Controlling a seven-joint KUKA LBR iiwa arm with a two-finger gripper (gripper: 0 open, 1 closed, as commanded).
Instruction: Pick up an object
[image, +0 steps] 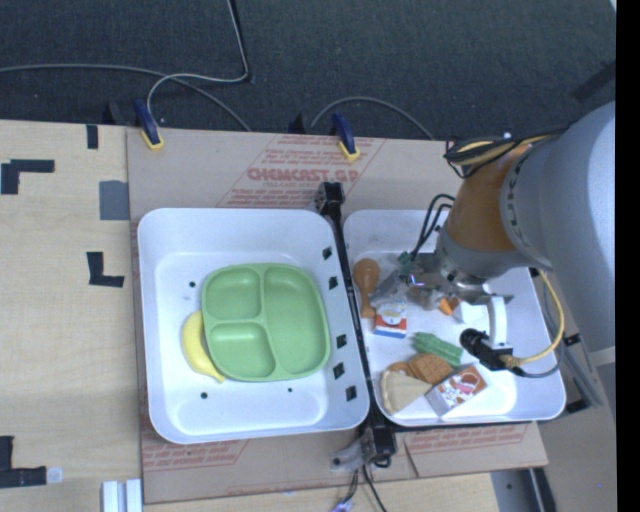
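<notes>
Dark carpet (420, 50) runs across the top of the scene, with grey cables trailing over it, and below it lies a brown cardboard sheet (290, 170) held by two blue-and-yellow clamps (150, 128). On that sheet sit the two white bins, meeting at a black divider strip (340, 290) that serves as the landmark. Left of the strip, the left bin (160, 330) holds a green sectioned plate (266, 322) near its middle, with a yellow banana (198, 348) tucked against the plate's far side from the strip, touching its edge. Right of the strip, the right bin (540, 400) carries a loose clutter: a brown rounded piece (366, 272) just beside the strip, a small red-and-white packet (391, 322) a little further out, a green vegetable-like item (438, 346) beyond that, and toward the near end a tan waffle-textured piece (425, 370) beside a red-and-white carton (458, 388). The grey arm with its orange band (485, 205) comes in from the side away from the strip, and the gripper (425, 285) hangs low over the clutter in the right bin's upper half, close above the objects. Its fingers are lost among wiring and items, so I cannot tell how far apart they stand or whether anything sits between them
</notes>
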